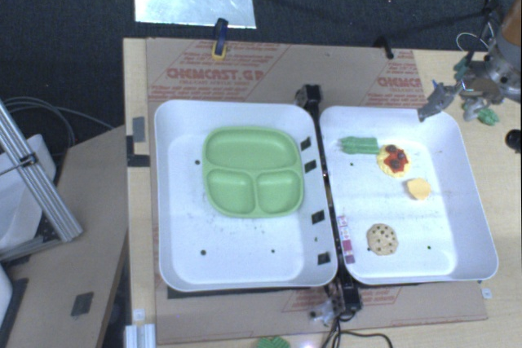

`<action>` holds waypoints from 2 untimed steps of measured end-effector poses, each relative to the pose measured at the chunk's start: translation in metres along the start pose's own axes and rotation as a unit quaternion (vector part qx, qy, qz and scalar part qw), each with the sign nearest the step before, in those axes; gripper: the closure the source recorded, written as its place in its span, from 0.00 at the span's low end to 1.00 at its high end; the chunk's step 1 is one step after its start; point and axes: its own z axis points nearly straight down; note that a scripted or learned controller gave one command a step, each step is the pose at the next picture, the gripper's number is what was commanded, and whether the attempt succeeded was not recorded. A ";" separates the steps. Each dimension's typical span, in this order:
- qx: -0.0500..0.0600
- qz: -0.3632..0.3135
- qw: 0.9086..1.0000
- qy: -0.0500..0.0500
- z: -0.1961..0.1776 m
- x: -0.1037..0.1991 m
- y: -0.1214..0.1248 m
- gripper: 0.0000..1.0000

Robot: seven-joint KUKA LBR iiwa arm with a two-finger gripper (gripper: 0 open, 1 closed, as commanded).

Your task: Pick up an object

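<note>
Tool (440,98) at the far right of the view, above the far right corner of the right bin (469,200). It hangs off the grey wrist coming in from the right edge. Cannot tell how it is set; nothing visible in its grip and it touches none of the objects.

Right bin, all objects on the near-left side of the tool and apart from it:
- Green ridged piece (359,145), the farthest left of the tool, lying flat near the bin's far wall. Long axis runs left-right across the view.
- Yellow round piece with a red and dark topping (394,160), just beside the green piece's right end, nearest of the lot to the tool. Roundish, no clear long axis.
- Pale yellow wedge-like lump (418,189), a little nearer the camera than the topped piece and below the tool in the view.
- Tan cookie with dark chips (382,239), round and flat, well apart from the tool, towards the bin's near wall.

Left bin (175,200), far left of the tool: light green divided plate (253,172), three compartments, flat on the bin floor.

Both bins sit on a brown board (269,65) on the worktop (98,175).
</note>
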 end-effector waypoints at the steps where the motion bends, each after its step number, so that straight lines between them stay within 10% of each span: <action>1: 0.005 0.001 1.000 0.002 0.097 0.007 -0.046 0.00; 2: 0.003 0.002 1.000 0.000 0.186 -0.022 -0.049 0.00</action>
